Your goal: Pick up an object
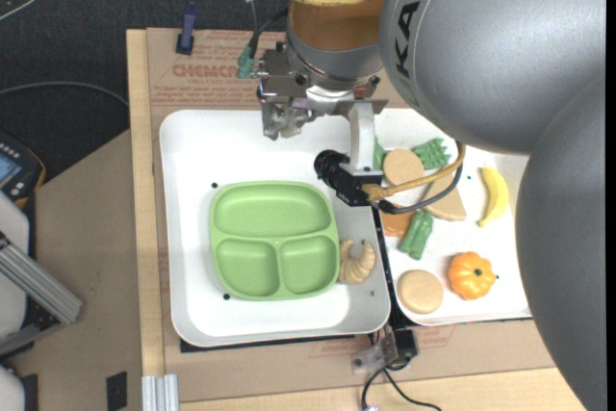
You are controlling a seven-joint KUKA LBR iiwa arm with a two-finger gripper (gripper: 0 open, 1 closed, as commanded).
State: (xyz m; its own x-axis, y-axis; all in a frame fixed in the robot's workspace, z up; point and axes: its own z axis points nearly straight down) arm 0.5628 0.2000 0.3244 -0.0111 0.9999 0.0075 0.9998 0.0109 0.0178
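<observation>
A cardboard-topped bench (pixel 144 207) bears two white bins. The left bin (pixel 183 207) holds a green divided tray (pixel 274 241) with a beige croissant (pixel 358 261) just beside it. Above, the gripper (pixel 281 122) hangs; whether its fingers are spread I cannot tell. The right bin (pixel 510 308) holds a round cookie (pixel 421 291), a small pumpkin (pixel 472 274) and a banana (pixel 495 194).
</observation>
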